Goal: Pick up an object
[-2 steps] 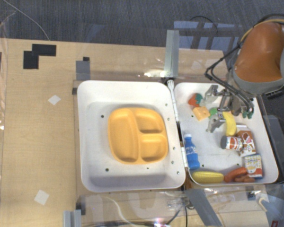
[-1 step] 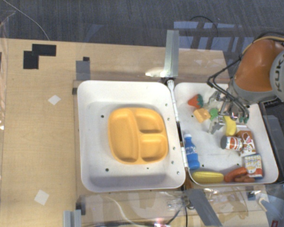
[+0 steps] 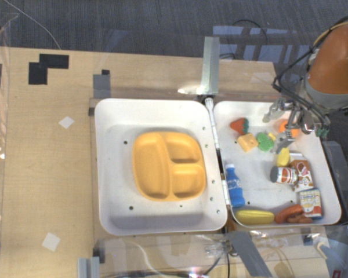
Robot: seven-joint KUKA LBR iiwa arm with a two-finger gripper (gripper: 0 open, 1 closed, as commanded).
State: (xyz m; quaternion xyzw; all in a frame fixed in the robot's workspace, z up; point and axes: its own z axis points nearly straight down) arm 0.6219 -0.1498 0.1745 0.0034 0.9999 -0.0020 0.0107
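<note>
My gripper hangs over the far right part of the right bin, below the orange band of the arm. Its fingers stand apart, open. A small orange item shows just under them; I cannot tell whether they touch it. Close by lie a green toy, a yellow block, a red-and-green piece and a small yellow item.
Nearer the front of the right bin lie a can, a red-and-white carton, a small box, a sausage, a yellow banana-like toy and a blue bottle. The left bin holds a yellow divided plate.
</note>
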